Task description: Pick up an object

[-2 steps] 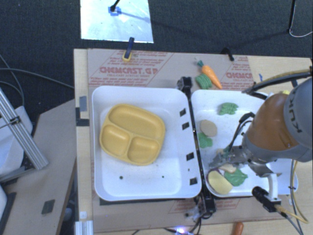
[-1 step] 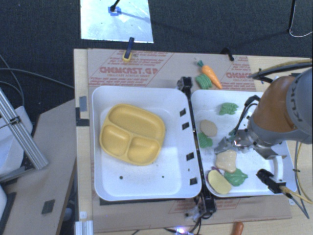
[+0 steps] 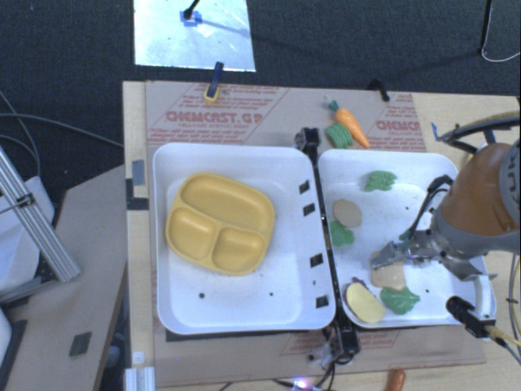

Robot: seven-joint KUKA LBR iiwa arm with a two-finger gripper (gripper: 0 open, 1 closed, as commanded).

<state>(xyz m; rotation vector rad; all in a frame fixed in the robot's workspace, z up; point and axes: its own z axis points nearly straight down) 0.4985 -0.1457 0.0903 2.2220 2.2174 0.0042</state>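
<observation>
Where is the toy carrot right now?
The toy carrot lies outside both bins on the cardboard, just behind the right bin near its back left corner, beside a small green piece.

A: What is crowding the right bin (image 3: 411,165)?
B: Green pieces (image 3: 380,181) and tan pieces (image 3: 348,213) are lying scattered; its middle is lying open.
A: And the left bin (image 3: 236,157)?
B: A yellow tray (image 3: 220,223) is filling its centre.

A yellow divided tray (image 3: 220,222) sits in the left bin (image 3: 175,300); a toy carrot (image 3: 352,125) lies on the worktop (image 3: 269,112) at one o'clock
</observation>
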